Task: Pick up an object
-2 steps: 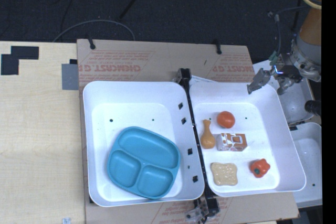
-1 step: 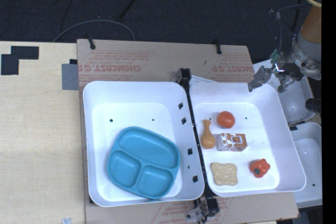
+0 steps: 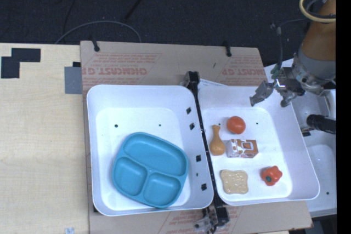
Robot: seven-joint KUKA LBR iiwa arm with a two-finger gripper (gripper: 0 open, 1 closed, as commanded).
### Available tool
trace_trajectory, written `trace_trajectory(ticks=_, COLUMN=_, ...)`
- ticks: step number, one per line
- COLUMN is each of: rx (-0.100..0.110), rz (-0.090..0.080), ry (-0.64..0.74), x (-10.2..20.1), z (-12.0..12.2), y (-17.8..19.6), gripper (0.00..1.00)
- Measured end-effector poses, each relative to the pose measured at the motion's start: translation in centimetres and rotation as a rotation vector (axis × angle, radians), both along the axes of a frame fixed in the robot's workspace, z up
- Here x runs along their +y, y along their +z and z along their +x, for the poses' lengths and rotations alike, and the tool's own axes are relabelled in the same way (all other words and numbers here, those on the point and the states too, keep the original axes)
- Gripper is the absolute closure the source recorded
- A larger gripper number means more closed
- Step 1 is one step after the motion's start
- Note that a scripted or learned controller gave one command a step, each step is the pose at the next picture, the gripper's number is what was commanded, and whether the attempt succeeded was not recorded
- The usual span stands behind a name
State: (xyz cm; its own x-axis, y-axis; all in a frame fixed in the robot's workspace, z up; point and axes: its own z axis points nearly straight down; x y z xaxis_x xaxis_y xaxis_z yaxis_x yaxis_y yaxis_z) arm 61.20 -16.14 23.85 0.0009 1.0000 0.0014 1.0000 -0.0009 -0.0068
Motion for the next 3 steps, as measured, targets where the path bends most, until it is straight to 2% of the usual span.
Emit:
trace_trajectory(ticks=1, rx=0.002, rz=0.001, ry=0.003, x=0.7, z=0.4, y=-6.1, gripper=0.0)
trace_trajectory(ticks=2, rx=0.001, rz=0.001, ry=0.0, x=0.4, z=-0.4, y=-10.9, gripper=0.0)
trace_trajectory(ticks=3, rx=-0.003, rz=-0.001, ry=-0.001, x=0.3, z=-0.3, y=-9.6, gripper=1.0)
